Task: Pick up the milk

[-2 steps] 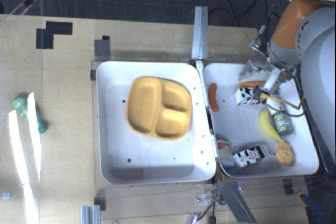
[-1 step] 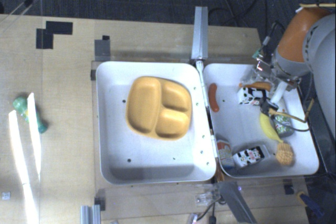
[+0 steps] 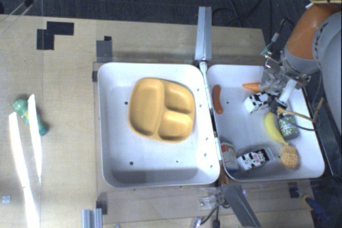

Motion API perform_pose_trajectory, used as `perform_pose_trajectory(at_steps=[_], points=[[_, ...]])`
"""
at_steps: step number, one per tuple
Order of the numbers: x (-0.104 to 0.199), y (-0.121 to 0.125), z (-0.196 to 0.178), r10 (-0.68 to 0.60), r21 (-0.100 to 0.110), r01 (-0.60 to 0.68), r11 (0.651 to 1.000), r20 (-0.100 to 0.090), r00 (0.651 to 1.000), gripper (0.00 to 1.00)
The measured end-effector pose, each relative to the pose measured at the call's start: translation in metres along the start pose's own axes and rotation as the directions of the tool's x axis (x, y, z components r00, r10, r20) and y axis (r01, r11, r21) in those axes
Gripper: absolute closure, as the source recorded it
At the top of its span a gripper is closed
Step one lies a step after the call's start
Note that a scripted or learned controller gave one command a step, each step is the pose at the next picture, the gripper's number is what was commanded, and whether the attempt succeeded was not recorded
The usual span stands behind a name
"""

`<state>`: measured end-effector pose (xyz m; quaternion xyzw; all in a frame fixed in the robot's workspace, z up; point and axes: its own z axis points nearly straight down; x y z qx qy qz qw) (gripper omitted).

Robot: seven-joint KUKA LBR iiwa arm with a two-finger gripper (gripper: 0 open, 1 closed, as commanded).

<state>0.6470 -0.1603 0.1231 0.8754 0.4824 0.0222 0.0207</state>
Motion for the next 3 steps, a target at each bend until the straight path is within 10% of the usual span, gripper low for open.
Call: perform_pose_trajectory(at_steps=[1,3], points=[[0.000,-0.001,0.001,0.000,0.002,0.000,1.000,0.001,1.000,0.00],[-0.024,0.001,0.035,0.026,0.051,-0.027,0.998,0.016,1.000,0.00]])
